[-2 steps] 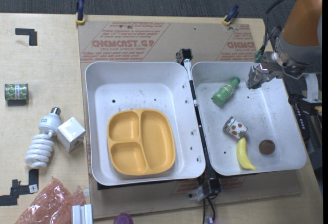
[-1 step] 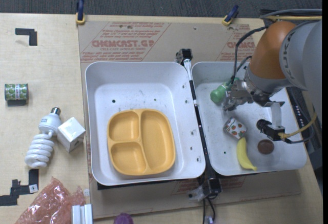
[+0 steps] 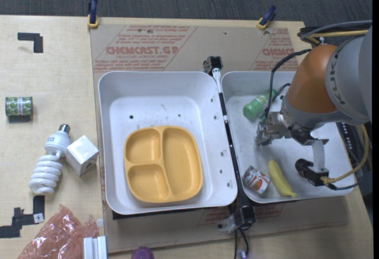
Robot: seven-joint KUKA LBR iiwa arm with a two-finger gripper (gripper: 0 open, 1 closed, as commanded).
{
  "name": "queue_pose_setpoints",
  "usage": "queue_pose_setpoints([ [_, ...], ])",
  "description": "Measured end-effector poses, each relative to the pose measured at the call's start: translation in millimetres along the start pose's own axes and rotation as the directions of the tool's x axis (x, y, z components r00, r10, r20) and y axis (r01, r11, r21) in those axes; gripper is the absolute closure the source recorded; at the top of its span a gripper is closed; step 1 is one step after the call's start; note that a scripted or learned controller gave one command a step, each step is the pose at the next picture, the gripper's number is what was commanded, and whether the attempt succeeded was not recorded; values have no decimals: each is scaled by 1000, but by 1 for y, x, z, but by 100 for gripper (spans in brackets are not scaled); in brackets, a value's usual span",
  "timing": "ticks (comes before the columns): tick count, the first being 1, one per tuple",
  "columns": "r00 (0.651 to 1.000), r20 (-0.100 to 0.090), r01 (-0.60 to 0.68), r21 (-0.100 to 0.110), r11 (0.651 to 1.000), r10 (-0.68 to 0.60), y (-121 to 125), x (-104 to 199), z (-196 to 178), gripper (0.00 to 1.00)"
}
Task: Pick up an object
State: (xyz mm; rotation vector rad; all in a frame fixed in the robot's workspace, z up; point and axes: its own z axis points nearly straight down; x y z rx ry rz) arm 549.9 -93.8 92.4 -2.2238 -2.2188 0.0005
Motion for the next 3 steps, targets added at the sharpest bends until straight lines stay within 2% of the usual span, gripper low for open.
queue_pose_setpoints([
  [1,1000,-1,4,10,1000,-4,107,-11,2,0],
  [2,1000,1,1,0,1000,-1,74,-16,0,0],
  [3,1000,0,1,0,1000,-1,20,-10,0,0],
])
